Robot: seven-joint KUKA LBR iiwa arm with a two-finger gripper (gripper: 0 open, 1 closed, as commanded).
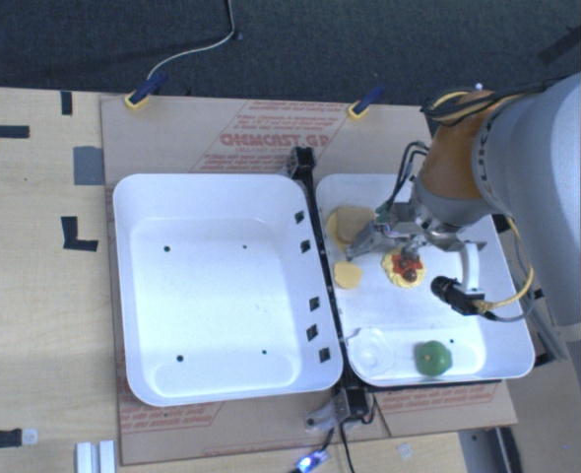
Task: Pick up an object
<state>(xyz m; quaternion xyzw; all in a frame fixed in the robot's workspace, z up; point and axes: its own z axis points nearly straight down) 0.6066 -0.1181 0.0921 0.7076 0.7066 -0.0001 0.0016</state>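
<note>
My gripper (pixel 397 242) hangs low over the middle of the right bin (pixel 502 363), below the orange wrist band. A small red and yellow object (pixel 406 268) lies directly beneath it, touching or nearly touching it. I cannot make out whether the gripper holds it. A pale yellow round piece (pixel 347 224) lies just left of the gripper by the divider. A smaller yellow piece (pixel 348 276) sits below that. A green ball (pixel 432 359) rests near the bin's front edge, with a clear plastic cup (pixel 370 348) to its left.
The left bin (pixel 133 264) sits beside the right one, with a black divider strip (pixel 315 264) between them. The grey arm (pixel 547 195) covers the right bin's far right side, and black cabling (pixel 458 296) hangs off the wrist.
</note>
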